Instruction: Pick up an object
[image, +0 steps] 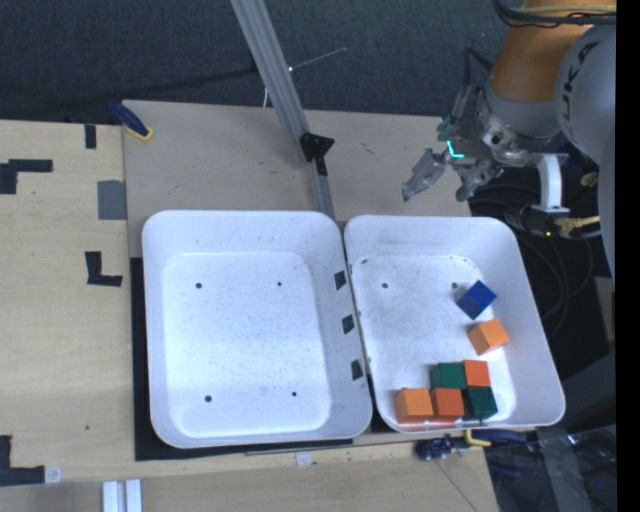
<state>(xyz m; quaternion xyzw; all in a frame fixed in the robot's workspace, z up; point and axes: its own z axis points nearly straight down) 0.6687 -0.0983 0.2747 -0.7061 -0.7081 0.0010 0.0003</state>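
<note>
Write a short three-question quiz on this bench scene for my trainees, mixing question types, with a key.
1. True or false: the blocks lie in the left bin.
2. Which block lies nearest the gripper? A) blue block B) green block C) orange block
3. Fill in: the gripper hangs above the bench beyond the right bin's ____ edge.

Key: 1 false; 2 A; 3 far.

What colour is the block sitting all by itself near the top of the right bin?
Blue. The block shows best in the camera view, just above an orange block.
</note>
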